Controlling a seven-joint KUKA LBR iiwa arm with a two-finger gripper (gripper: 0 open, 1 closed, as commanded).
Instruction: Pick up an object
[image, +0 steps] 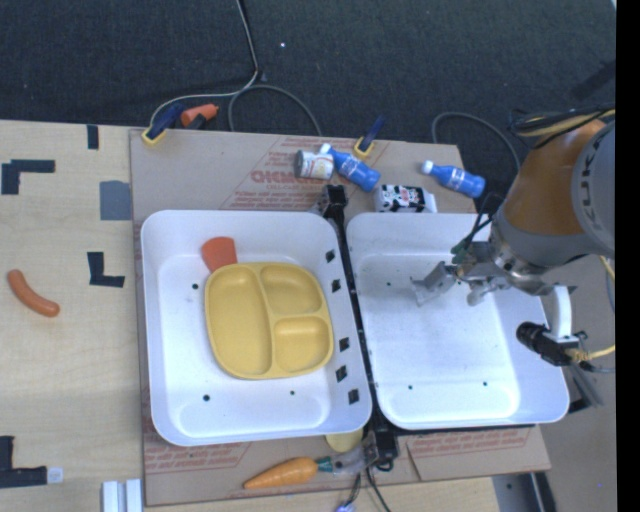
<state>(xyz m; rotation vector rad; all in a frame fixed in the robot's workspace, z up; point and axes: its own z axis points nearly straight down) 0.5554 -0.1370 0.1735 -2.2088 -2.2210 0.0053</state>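
Cardboard (260, 180) under two white bins (160, 300), wooden bench (60, 380), dark carpet (100, 50) behind; fingers (432, 290) — spread, holding nothing.

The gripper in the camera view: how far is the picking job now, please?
Done: nothing looks picked up. The yellow plate and the orange block lie in the left bin. In hand: the gripper hangs over the right bin, with nothing visible between its fingers. Left: reaching an object, gripping it and lifting it.

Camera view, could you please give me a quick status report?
End effector low over right bin, nothing between its fingers. Yellow plate and orange block sit in left bin. Nothing blocking.
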